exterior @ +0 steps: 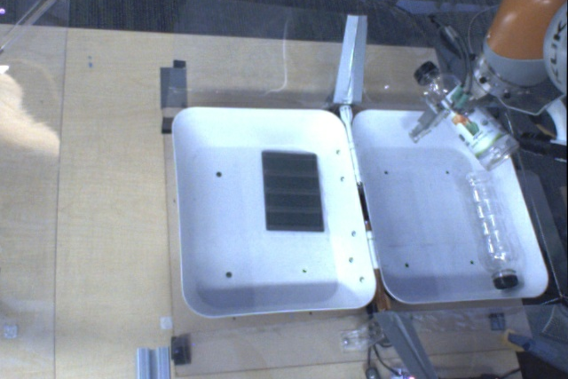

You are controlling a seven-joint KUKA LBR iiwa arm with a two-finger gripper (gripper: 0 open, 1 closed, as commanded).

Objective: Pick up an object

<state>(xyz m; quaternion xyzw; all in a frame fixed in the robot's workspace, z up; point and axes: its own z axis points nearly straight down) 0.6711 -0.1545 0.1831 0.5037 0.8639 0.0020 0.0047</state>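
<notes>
end effector (435, 113) over right bin (417, 213) far rim, grip state you cannot tell | clear bottle (491, 222) lies along that bin's right wall, long axis far-to-near, black cap (504, 280) at near end | you would reach nearward and rightward

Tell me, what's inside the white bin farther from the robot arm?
A dark ribbed rectangular pad lies flat near the middle of that bin; small holes dot its white floor. Whatever is beneath the pad is covered.

Desk (98, 191): pale wood top. Two shallow white bins on it, just beside each other: left bin (213, 226) at 9 o'clock, right bin (408, 209) at 3 o'clock. Black bracket (175, 80) at left bin's 11 o'clock corner.
</notes>
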